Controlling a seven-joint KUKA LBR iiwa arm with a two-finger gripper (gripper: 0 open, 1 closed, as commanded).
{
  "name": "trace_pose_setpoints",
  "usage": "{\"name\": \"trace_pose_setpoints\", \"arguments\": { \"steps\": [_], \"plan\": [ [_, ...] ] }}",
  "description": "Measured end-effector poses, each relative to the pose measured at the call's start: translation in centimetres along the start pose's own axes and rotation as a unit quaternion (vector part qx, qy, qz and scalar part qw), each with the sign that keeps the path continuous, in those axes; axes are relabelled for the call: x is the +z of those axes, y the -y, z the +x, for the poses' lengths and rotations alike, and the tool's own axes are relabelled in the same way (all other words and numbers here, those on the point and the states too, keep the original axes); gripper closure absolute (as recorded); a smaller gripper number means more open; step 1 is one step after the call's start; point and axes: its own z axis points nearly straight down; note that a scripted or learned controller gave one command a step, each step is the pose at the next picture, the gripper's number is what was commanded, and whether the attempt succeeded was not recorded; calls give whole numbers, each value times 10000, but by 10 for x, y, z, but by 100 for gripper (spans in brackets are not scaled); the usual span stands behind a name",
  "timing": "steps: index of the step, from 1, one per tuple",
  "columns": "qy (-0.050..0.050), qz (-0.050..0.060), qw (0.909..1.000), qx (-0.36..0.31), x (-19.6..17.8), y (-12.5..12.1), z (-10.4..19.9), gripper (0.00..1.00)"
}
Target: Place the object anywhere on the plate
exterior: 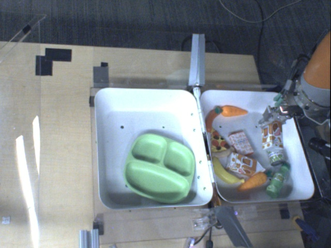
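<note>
Pincer point(272, 112) hangs over far right of right bin point(305, 190), above a printed bottle point(273, 142); its state cannot be told.

Plate point(160, 167): green, three compartments, in left bin point(111, 138), nothing on it yet. No object seen held.

Advice: descend straight on one isolated item, then lift clear of the divider.

Count: two carrots, one banana, two printed packets, one pizza slice, two bottles.

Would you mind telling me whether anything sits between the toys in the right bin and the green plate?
Only the two bin walls where they meet; the green plate lies just beyond them in the left bin.
</note>
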Motion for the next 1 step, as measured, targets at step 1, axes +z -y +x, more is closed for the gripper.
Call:
{"name": "trace_pose_setpoints", "arguments": {
  "steps": [1],
  "plan": [
    [-5,26,9831,1829,28,37,53,100]
  ]
}}
